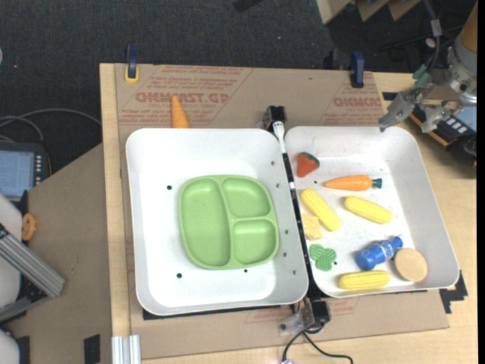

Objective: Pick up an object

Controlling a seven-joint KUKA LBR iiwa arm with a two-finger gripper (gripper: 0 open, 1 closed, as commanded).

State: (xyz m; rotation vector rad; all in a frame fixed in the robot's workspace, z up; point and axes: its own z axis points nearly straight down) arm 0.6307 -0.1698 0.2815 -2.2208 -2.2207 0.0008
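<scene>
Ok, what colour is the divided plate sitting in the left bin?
Light green. The divided plate shows clearly in the camera view, inside the white left bin.

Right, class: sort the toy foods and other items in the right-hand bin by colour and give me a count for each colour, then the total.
Yellow: 4
Orange: 1
Red: 1
Green: 1
Blue: 1
Tan: 1
Total: 9
</scene>
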